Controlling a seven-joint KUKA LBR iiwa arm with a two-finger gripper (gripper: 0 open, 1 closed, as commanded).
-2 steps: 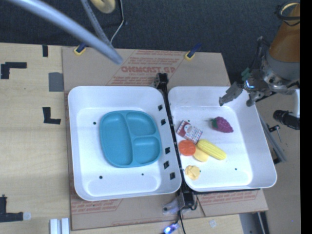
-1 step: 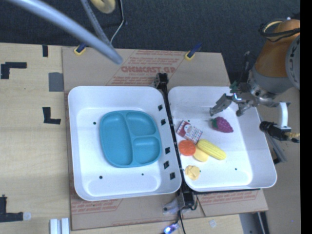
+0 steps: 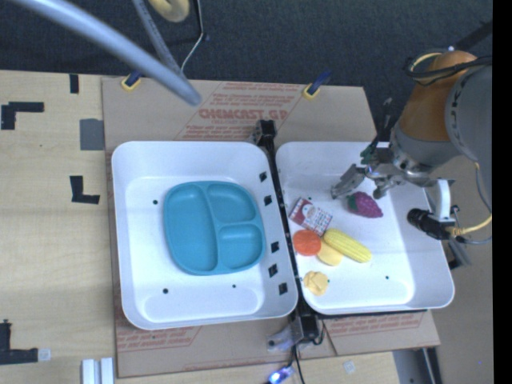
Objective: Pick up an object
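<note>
My gripper (image 3: 362,186) hangs over the right bin (image 3: 416,290), its fingers spread open just above and to the left of a purple toy fruit (image 3: 366,206). Nothing sits between the fingers. Lower in the same bin lie a yellow corn cob (image 3: 347,246), an orange round fruit (image 3: 306,242), a small red-and-white packet (image 3: 310,214) and a small yellow piece (image 3: 316,281). The grey arm with its orange band (image 3: 428,106) comes in from the right.
The left bin (image 3: 136,174) holds a blue divided plate (image 3: 214,226). A black divider with clips (image 3: 276,214) runs between the bins. A grey pole (image 3: 96,30) crosses the upper left corner.
</note>
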